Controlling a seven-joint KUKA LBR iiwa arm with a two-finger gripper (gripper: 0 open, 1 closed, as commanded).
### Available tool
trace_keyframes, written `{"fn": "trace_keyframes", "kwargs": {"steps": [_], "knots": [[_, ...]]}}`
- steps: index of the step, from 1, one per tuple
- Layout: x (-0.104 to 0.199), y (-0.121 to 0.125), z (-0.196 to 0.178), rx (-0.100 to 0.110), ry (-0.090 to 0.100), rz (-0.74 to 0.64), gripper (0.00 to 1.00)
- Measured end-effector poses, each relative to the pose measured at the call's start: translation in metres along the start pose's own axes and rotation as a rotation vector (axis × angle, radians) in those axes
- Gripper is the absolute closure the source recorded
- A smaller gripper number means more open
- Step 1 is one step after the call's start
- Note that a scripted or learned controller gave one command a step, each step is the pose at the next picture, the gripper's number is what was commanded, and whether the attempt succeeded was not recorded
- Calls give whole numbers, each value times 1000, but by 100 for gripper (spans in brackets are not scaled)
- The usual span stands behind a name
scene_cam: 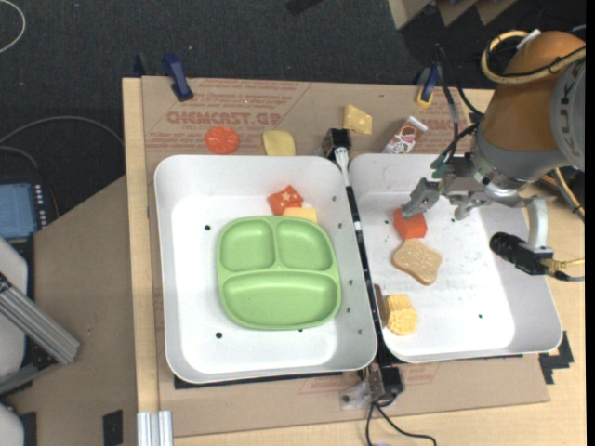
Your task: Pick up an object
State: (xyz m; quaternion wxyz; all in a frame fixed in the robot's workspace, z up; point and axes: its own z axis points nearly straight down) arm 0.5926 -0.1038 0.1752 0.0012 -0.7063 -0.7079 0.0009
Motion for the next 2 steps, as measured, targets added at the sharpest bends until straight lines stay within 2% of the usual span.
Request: {"fn": "trace_keyframes", "kwargs": {"steps": [1, 2], "knots": [[5, 17, 80, -1, 1, 0, 0], [4, 17, 68, -4, 0, 3, 100]]}}
